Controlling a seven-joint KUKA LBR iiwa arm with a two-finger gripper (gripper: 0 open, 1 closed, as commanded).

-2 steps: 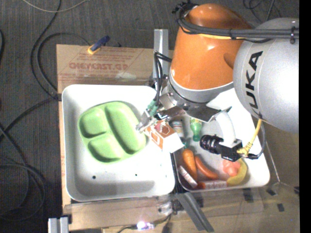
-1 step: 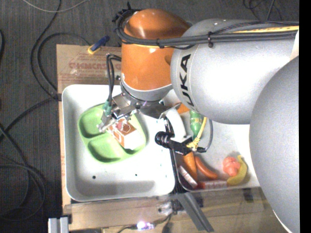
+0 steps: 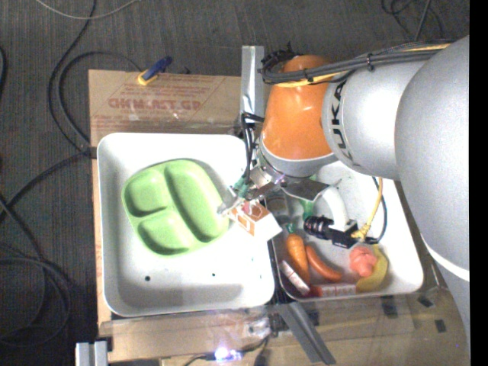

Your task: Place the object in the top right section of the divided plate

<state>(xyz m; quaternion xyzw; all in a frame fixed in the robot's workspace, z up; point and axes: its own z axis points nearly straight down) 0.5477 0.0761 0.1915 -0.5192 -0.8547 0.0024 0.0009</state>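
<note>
Hovering tool (image 3: 242, 204), small orange-white object (image 3: 250, 215) tilted diagonally, beside divided plate (image 3: 177, 204)

We see a divided plate (image 3: 174, 206) of smooth green plastic with a soft sheen just left of the gripper (image 3: 242, 204), lying in a white bin (image 3: 122, 280) of glossy moulded plastic. Above the gripper, the arm (image 3: 404, 120) wears smooth grey casing and a shiny orange band (image 3: 299, 120). Far up-left of it lies matt brown cardboard (image 3: 164, 105) printed with faded red lettering.
</note>
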